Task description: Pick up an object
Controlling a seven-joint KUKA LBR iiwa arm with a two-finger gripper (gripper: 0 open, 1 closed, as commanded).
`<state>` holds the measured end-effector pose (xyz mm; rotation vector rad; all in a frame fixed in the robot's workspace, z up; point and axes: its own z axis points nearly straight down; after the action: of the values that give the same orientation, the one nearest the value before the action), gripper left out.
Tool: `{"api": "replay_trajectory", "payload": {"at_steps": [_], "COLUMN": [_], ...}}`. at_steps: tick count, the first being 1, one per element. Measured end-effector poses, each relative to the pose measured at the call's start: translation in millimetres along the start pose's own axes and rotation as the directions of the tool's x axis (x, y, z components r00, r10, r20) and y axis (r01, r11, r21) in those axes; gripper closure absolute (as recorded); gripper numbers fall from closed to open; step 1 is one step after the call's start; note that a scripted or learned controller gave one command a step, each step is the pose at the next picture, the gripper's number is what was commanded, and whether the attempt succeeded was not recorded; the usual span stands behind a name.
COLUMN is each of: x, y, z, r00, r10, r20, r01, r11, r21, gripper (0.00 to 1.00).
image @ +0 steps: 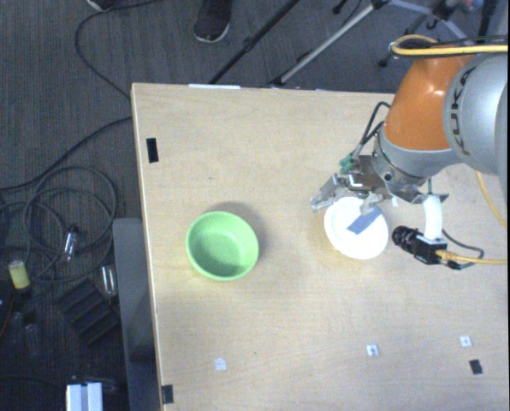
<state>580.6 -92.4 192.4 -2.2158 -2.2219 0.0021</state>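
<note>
A white round bowl sits on the pale wooden bench top, right of centre. My gripper hangs over the bowl's upper left rim. One finger is just outside the rim and the other lies over the bowl's inside. The fingers stand apart, open, with nothing lifted between them. A green bowl stands upright to the left, well apart from the gripper.
The bench's left edge runs close to the green bowl, and beyond it the floor holds cables. Small dark and white markers dot the bench's front part. Tripod legs stand behind the back edge.
</note>
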Motion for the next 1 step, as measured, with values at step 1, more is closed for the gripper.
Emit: {"api": "replay_trajectory", "payload": {"at_steps": [1], "x": [-22.2], "y": [11.4], "z": [87.1], "r00": [0.992], "r10": [-0.129], "r20": [0.005], "r01": [0.129], "r11": [0.992], "r21": [-0.014], "gripper": [0.00]}}
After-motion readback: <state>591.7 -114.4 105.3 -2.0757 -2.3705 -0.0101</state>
